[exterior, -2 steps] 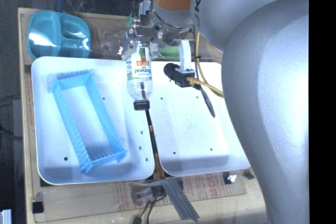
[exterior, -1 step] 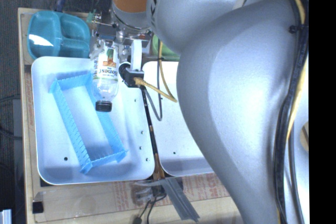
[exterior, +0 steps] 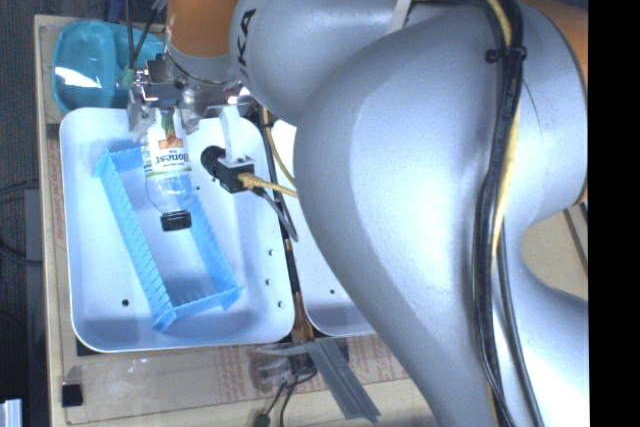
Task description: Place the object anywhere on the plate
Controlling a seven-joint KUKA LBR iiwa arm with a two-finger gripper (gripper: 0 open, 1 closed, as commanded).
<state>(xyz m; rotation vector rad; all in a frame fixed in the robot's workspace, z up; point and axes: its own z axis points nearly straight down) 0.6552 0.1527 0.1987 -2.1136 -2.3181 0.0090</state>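
A: What blocks the left bin?
B: A blue rack lies slantwise across its middle, with a clear bottle hanging over it.
A: Any open floor?
B: Bare white along the left wall and near corner. The arm covers the right bin.

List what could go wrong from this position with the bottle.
1. The bottle hangs cap-down below the gripper, above the blue rack in the left bin; if it slips it may land on the rack or the bin floor.
2. The arm hides most of the right bin, so clearance there cannot be judged.
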